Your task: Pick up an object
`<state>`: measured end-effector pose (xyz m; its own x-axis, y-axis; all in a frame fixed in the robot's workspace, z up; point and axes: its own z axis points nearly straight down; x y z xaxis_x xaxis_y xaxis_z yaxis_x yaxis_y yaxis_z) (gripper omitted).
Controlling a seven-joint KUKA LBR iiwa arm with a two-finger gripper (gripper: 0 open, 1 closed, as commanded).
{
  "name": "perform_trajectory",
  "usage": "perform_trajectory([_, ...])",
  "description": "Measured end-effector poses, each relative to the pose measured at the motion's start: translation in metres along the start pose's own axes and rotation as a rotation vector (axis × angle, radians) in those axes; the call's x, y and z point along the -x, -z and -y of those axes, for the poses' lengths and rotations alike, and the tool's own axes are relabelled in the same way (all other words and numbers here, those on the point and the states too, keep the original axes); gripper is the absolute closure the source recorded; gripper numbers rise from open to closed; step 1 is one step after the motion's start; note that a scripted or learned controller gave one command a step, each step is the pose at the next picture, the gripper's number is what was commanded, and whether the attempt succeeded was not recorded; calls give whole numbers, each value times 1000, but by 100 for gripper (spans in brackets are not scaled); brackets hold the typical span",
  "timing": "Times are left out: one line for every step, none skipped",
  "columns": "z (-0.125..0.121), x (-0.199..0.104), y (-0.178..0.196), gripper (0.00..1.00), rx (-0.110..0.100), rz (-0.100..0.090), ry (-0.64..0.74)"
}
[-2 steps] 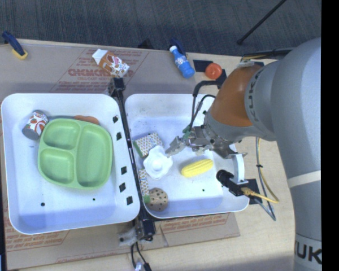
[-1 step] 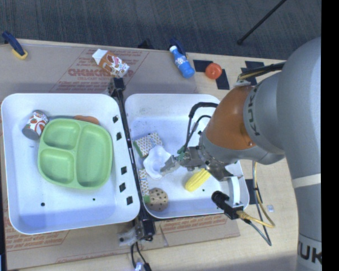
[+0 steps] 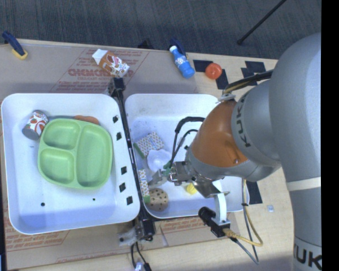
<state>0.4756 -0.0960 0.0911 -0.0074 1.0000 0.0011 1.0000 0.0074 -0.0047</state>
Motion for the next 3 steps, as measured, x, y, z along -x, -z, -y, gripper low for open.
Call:
perform_trajectory([-1, 0, 10, 100, -1, 0, 7])
perform_trajectory([-1, 0, 10, 0, 0, 0, 6])
perform_trajectory([-2, 0, 20, 100, -1, 1, 13])
